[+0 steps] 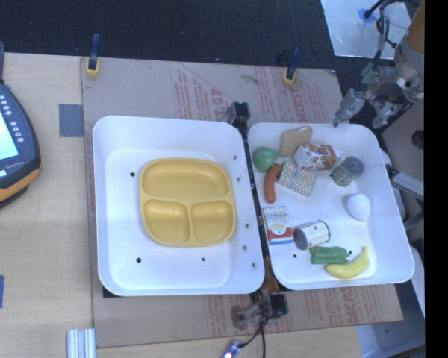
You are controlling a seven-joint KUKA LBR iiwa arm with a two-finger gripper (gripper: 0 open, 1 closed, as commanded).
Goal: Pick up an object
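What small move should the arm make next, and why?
Probably swing the gripper in over the right bin and down toward one item, perhaps the white egg. It sits above the bin's far rim, holding nothing, and the egg lies apart from its neighbours.

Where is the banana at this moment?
In the camera view, the banana lies in the right bin, near its front right corner. It is just below the green pepper, which seems to touch it, with the white egg farther back.
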